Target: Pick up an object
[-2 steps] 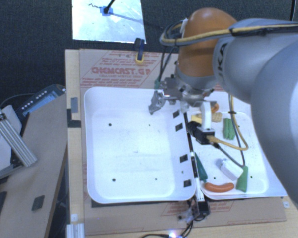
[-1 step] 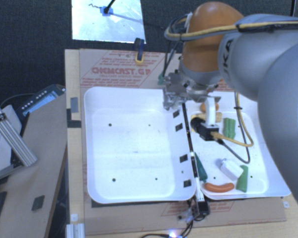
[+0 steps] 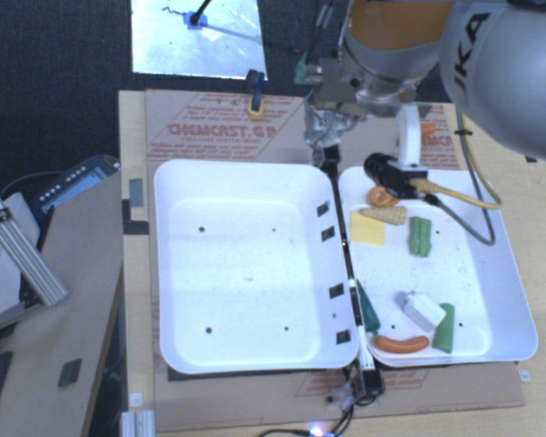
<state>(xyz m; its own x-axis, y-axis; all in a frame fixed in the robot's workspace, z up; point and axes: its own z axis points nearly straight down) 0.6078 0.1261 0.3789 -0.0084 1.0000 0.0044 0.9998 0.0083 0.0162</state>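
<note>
The arm point(image 3: 496, 57) comes in from the upper right of the frame, its orange band point(image 3: 396, 16) just above the wrist. The hand point(image 3: 327, 149) hangs over the top end of the seam where the two bins meet, at the upper middle of the frame. At this slant I cannot tell whether it is open or closed.

The left bin point(image 3: 177, 335) takes up the centre left and the right bin point(image 3: 514, 330) the lower right.

The things to pick all lie in the right bin:
- An orange ring point(image 3: 379, 196) sits near the top left corner, below and to the right of the hand.
- A pale cob point(image 3: 383, 215) is just beneath the ring.
- A yellow slab point(image 3: 368, 230) touches the cob's lower edge.
- A green pod point(image 3: 420, 236) lies upright in the frame to the right of the slab, apart from it.
- A dark green piece point(image 3: 368, 310) lies against the left wall, lower down.
- A white block point(image 3: 422, 311) is near the bottom.
- A green wedge point(image 3: 445, 328) is just beside the block on its right.
- A red sausage point(image 3: 401, 342) lies along the bottom wall.

Both bins rest on a cardboard sheet point(image 3: 214, 127) with red print, on the bench point(image 3: 73, 280). A yellow clip point(image 3: 255, 98) stands at the sheet's top edge, and a shiny panel point(image 3: 197, 23) lies in the upper left.
</note>
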